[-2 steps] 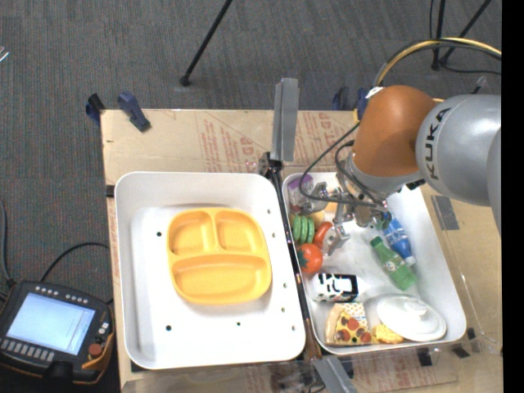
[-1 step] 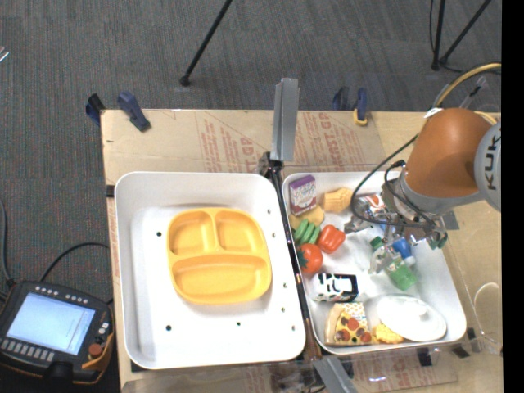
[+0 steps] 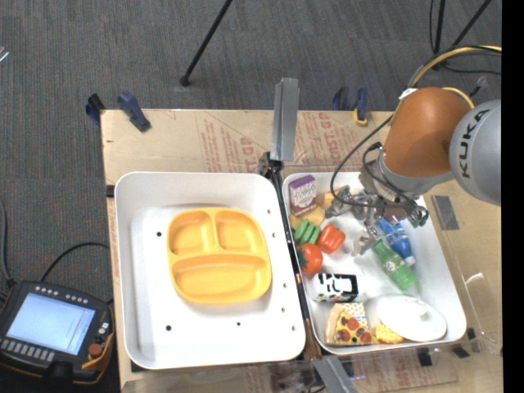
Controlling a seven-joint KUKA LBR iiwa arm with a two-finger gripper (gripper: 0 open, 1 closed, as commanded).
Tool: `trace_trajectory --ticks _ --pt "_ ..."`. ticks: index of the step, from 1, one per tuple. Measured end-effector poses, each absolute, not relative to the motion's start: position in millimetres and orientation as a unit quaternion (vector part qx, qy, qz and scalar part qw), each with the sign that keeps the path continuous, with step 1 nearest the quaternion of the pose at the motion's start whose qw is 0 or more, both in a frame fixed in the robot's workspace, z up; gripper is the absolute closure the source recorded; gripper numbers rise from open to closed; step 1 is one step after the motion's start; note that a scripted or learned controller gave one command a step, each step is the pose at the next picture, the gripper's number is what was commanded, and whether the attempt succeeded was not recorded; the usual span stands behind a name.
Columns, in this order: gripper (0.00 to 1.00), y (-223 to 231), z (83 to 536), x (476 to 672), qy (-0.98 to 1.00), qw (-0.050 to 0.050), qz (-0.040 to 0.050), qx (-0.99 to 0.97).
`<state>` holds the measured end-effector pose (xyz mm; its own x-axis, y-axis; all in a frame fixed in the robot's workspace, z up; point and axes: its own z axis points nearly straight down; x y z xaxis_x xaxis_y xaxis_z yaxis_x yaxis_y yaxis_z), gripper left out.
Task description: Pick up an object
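Nearest the camera, at the lower left on the floor, a teach pendant (image 3: pixel 53 327) with a pale screen lies beside the bench.

The left bin (image 3: pixel 131 219) is a shallow white tray with rounded corners. It holds one yellow plastic plate (image 3: pixel 219 255) with three compartments, smooth and glossy, lying flat near the bin's middle.

The right bin (image 3: pixel 455 297) is crowded. Along its near edge lie a pizza slice toy (image 3: pixel 347 326) and a white oval dish (image 3: pixel 407 317), with a small yellow piece between them. Just behind sits a black-and-white block (image 3: pixel 337 286). Further in, against the left wall, a red tomato toy (image 3: pixel 311 257), an orange pepper toy (image 3: pixel 331 237) and a green ridged toy (image 3: pixel 305 232) cluster together. A green bottle (image 3: pixel 395 268) lies tilted in the middle, with a blue item (image 3: pixel 395 238) just above it. A purple carton (image 3: pixel 303 192) stands in the far left corner.

The arm comes in from the right, its orange band bulging over the bin's far side. The gripper (image 3: pixel 378 219) points down among the blue item and green bottle; I cannot tell how wide the fingers stand or whether they hold anything.

Behind the bins, bare brown board (image 3: pixel 205 142) carries clamps at its far edge.
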<state>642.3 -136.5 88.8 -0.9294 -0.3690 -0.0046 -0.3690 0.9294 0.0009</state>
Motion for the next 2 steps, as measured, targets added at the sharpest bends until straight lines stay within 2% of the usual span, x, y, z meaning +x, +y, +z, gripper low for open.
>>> trace_trajectory --ticks 1,2 --pt "0.0 -208 88 600.2 0.973 0.001 -0.0002 -0.23" --pt "0.0 -163 88 630.4 0.953 0.002 0.0011 -0.304"
